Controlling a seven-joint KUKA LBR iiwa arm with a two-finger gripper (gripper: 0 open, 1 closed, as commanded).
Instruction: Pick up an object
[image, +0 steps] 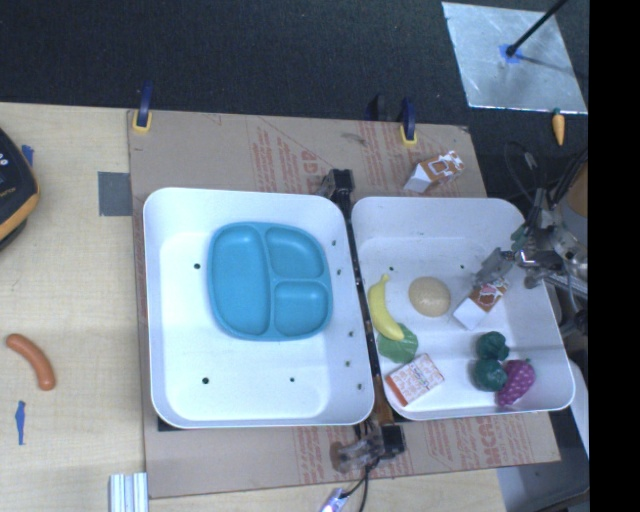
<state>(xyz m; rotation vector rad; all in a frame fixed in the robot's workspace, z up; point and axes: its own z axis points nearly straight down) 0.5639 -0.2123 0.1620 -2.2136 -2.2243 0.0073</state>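
Observation:
The right bin (455, 222) holds a yellow banana (383, 308) with a green piece (398, 346) at its lower end. Beside them lie a beige round roll (430, 296), a small white-and-red carton (481, 302) and a red-and-white packet (414, 379). A dark green broccoli (489, 361) and purple grapes (516, 381) sit in the bin's near right corner. My gripper (512, 264) hangs over the right bin's right side, just above and right of the small carton. Nothing is visibly held in it.
The left bin (170, 300) carries a blue divided plate (269, 279). Another small carton (435, 172) lies on the cardboard behind the right bin. A toy sausage (31, 361) rests on the bench at far left, and a black-and-yellow device (12, 192) sits at the left edge.

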